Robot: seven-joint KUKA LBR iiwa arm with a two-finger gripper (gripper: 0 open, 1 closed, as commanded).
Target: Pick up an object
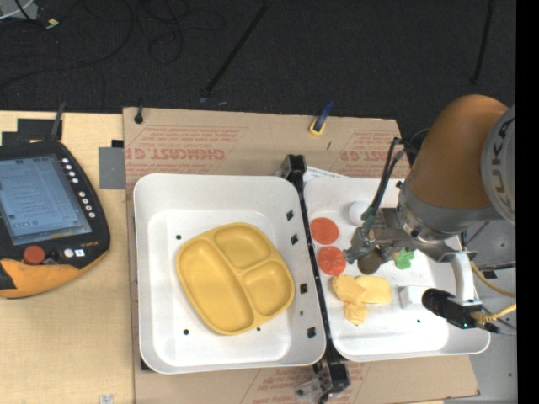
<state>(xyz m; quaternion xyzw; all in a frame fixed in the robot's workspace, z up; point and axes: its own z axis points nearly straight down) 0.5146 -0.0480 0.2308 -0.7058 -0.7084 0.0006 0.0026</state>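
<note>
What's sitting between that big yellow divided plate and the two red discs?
In the camera view, the adjoining walls of the two white bins with black clips lie between the yellow plate and the red discs; beside them is bare bin floor.

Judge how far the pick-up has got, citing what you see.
Done: the gripper is down in the right bin, among the red discs and yellow pieces. In hand: nothing visibly lifted; every item lies on the bin floor. Left: grasping one and raising it. The yellow tray in the left bin looks untouched.
</note>
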